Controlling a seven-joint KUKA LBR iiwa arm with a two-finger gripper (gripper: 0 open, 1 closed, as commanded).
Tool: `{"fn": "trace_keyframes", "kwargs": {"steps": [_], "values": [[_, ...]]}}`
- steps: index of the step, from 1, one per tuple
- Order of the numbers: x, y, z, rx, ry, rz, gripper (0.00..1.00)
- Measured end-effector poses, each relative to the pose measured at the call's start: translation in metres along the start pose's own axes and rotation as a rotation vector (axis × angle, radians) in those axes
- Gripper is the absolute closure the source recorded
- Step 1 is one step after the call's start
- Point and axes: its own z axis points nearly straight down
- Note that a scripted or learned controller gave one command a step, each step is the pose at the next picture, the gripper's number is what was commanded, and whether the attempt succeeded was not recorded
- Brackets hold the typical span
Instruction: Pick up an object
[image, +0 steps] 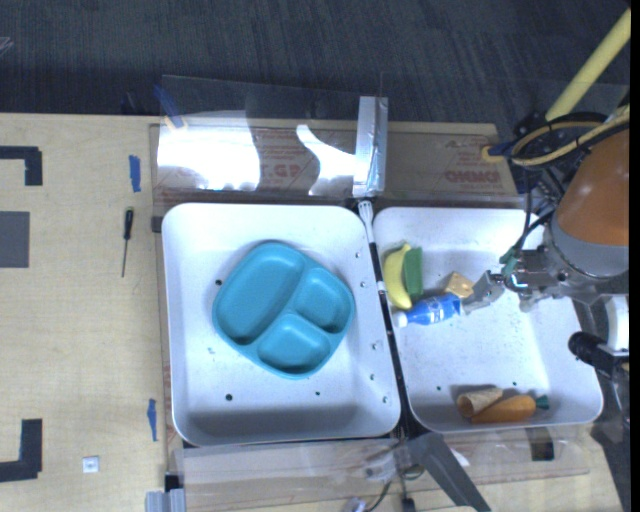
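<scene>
The right bin (560, 350) holds several small items. A yellow banana (397, 280) lies beside a green piece (412, 266) near the bin's left wall. A blue and white bottle (432, 310) lies on its side just below them. A small tan block (459, 284) sits right above the bottle's right end. An orange carrot (512, 406) and a brown roll (476, 400) lie at the front wall. My gripper (486, 289) reaches in from the right, low over the bin floor, its tip next to the tan block and the bottle's right end.
The left bin (190, 380) carries a blue divided plate (284, 307). A metal divider (370, 150) and clear sheeting stand behind the bins. Yellow and black cables (545, 140) hang at the upper right, above the arm's orange band (600, 200).
</scene>
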Motion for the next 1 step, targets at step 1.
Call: {"fn": "trace_keyframes", "kwargs": {"steps": [1], "values": [[0.0349, 0.0556, 0.0286, -0.003, -0.002, -0.102, 0.00]]}}
